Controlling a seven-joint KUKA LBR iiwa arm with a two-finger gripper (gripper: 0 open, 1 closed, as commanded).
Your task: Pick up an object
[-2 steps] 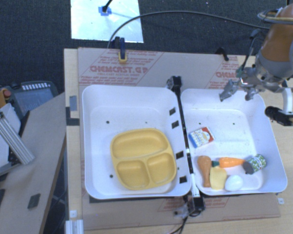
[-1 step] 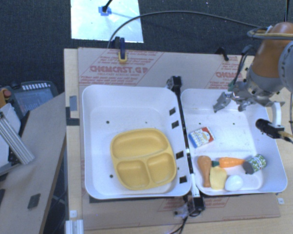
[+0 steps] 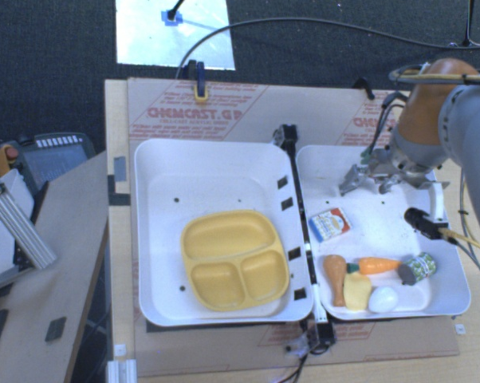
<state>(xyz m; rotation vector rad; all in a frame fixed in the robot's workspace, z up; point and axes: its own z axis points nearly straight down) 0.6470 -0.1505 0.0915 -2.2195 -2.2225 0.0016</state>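
1. Nearest, along the lower edge of the right bin (image 3: 328, 170), a row of small things lies close together: a white egg (image 3: 383, 299), a yellow block (image 3: 356, 290) touching it on the left, and a brown drumstick (image 3: 335, 274) standing on end just beside the block.
2. Just behind them an orange carrot (image 3: 378, 266) lies crosswise. Its tip points right toward a small green and grey can (image 3: 418, 268) in the lower right of the bin.
3. In the left bin (image 3: 184, 174), a yellow tray (image 3: 234, 258) with three compartments lies flat in the lower middle, near the wall shared with the right bin.
4. Farther up the right bin, a small red, white and blue box (image 3: 330, 224) lies alone near the left wall, well apart from the row below.
5. Beyond the box, in the upper part of the right bin, the jaws hang low over bare white floor. They stand spread apart with nothing between them, and no object touches them.
6. The grey arm (image 3: 467, 126) with its orange band (image 3: 431, 94) comes in from the right of the frame above them.
7. Both bins sit on a cardboard sheet (image 3: 320, 106) with red print, spread on the surface (image 3: 115, 126).
8. Farthest, at the sheet's upper edge, a yellow clamp (image 3: 200, 86) grips it, with dark carpet (image 3: 49, 54) behind.
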